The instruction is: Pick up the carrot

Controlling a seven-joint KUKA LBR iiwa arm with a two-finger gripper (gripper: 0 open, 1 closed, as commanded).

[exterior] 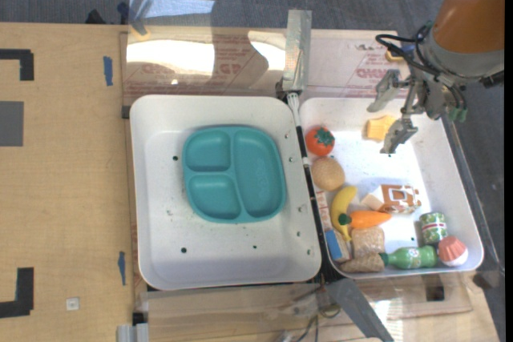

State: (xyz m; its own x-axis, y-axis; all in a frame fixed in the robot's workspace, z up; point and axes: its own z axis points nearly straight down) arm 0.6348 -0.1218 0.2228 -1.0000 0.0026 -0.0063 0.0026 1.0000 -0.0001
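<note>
Hand point(393, 118) above the right bin point(457, 172), well apart from carrot point(370, 218).

Divided tray point(235, 173) in left bin point(152, 196); carrot point(370, 219) in right bin point(453, 196), right of banana point(343, 207), below potato point(327, 173).

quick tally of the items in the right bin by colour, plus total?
Red: 1, tomato
Orange: 1, carrot
Yellow: 2, banana, cheese wedge
Tan: 2, potato, cracker block
Green: 2, bottle, can
White/orange: 1, carton
Blue: 1, flat piece
Pink: 1, round item
Total: 11
</note>
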